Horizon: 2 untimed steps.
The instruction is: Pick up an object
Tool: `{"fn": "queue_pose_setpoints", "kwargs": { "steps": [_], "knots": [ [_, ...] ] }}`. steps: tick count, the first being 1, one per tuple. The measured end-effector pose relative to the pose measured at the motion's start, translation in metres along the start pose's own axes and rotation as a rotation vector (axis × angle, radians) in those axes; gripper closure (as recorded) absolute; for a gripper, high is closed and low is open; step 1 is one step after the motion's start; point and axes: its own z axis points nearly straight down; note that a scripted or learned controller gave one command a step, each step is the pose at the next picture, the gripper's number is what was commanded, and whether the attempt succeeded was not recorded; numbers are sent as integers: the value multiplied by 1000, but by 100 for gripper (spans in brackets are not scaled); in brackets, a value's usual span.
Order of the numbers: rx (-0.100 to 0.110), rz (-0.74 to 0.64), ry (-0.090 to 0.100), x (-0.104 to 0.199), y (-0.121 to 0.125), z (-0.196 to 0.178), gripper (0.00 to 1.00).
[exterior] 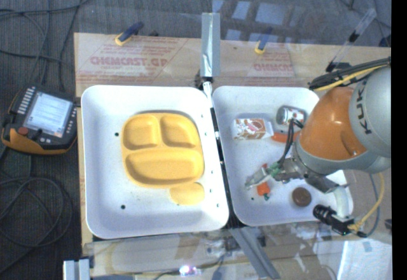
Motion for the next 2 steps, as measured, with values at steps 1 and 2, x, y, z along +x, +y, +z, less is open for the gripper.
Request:
{"fn": "queue_pose_setpoints", "kwargs": {
  "steps": [1,2],
  "knots": [
    [-5,0,-2,-1,2,-10,100],
    [11,39,1,67,61,-149,100]
  ]
}}
